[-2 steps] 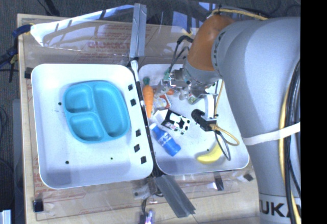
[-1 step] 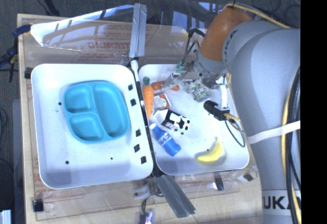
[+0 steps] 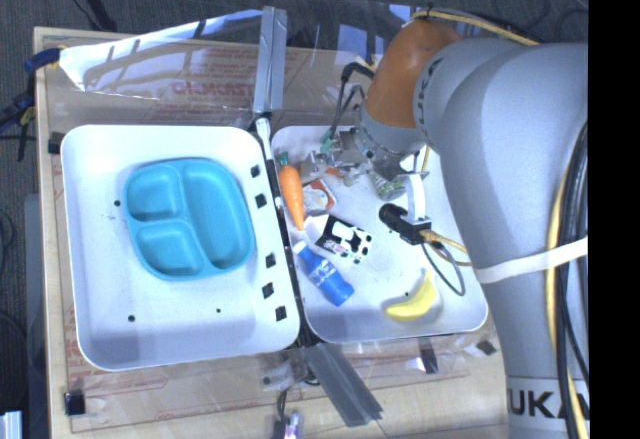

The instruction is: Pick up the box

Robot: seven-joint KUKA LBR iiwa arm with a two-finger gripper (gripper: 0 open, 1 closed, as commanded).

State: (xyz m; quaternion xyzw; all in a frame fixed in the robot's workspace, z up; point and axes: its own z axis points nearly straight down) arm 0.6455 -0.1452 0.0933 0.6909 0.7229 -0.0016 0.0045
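Gripper [image 3: 345, 159], finger state indiscernible, lowered at the far end of the right bin [image 3: 455, 312]; box [image 3: 343, 239] lies unlifted beside the carrot [image 3: 291, 195].

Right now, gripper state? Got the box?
Gripper: low at the back of the right bin; open or shut cannot be told. The black-and-white box lies apart from it, not held.

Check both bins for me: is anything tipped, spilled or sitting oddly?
Nothing looks spilled or damaged. The right bin is crowded: carrot, black-and-white box, blue item and banana lie loosely at mixed angles. The blue tray sits flat in the left bin.
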